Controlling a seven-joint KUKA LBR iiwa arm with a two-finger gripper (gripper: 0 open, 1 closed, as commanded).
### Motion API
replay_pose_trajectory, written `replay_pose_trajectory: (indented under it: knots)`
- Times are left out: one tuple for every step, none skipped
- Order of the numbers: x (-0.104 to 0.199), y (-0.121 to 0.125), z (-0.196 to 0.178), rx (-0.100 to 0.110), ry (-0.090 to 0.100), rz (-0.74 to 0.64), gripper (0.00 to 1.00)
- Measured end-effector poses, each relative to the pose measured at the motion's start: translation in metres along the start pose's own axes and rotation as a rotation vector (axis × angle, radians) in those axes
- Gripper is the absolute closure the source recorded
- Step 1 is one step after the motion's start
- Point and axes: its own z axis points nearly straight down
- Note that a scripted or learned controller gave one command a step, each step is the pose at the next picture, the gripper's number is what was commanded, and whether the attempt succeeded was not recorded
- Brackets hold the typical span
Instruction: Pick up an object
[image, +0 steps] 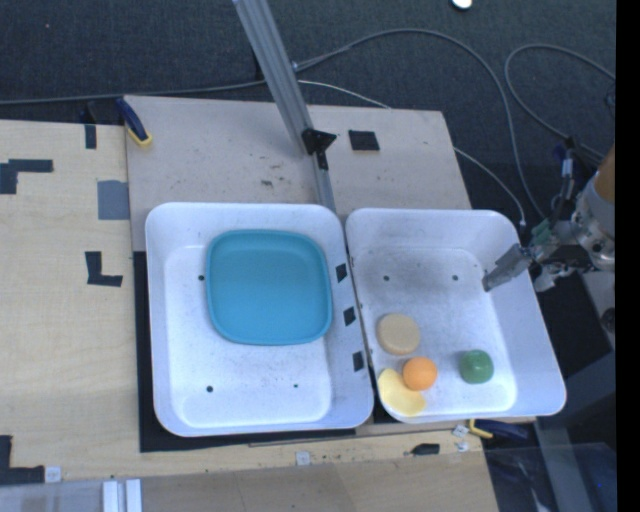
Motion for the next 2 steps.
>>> replay_pose_trajectory:
  knots:
    - [0.006,-0.007,0.059,0.005,0.001,0.0,0.0]
    - [-0.001,-0.014,0.109,0.004,0.001,0.001,0.0]
